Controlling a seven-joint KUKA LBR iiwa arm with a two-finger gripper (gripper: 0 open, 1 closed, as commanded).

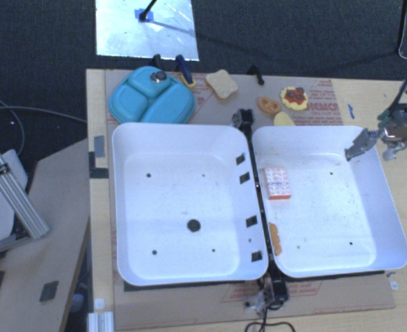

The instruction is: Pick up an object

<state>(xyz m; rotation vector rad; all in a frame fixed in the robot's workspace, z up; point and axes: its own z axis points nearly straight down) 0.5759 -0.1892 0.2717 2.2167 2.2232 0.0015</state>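
A small red and white box (pixel 278 183) lies in the right bin (pixel 369 254), near its left wall. An orange-brown food piece (pixel 275 238) rests against that same wall, closer to the front. A small dark disc (pixel 193 225) sits on the floor of the left bin (pixel 141 151). My gripper (pixel 372 151) hangs over the right bin's back right corner, far from the box. Its fingers are spread open with nothing between them.
Behind the bins lie a blue lidded tray (pixel 151 97), a toast slice (pixel 222 84), an orange pretzel-like piece (pixel 269 104), a small pizza toy (pixel 294 97) and a yellow piece (pixel 283 120). A black hinge strip (pixel 251 185) runs between the bins.
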